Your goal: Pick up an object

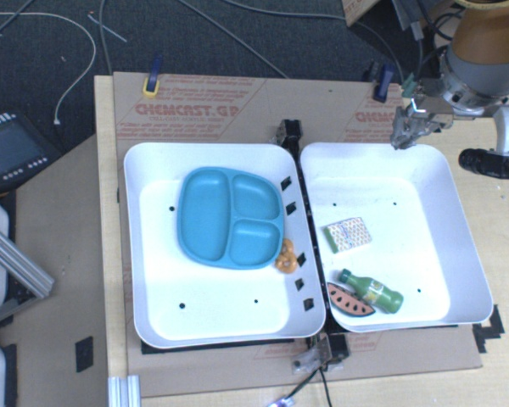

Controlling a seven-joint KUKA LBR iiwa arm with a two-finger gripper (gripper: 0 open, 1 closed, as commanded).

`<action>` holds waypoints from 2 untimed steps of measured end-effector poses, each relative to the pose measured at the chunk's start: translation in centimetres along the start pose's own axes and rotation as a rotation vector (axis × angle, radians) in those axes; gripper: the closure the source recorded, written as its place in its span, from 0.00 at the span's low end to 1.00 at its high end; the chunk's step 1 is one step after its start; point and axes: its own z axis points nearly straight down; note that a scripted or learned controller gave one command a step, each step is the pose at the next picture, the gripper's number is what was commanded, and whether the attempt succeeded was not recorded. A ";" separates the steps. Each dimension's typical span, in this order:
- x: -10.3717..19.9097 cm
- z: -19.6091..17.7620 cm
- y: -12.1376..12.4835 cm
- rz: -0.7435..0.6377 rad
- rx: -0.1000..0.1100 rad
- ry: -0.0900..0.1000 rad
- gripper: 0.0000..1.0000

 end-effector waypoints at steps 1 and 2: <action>5.0 0.3 -0.5 -0.004 0.008 0.004 1.00; 10.4 1.9 0.7 -0.004 0.009 0.003 1.00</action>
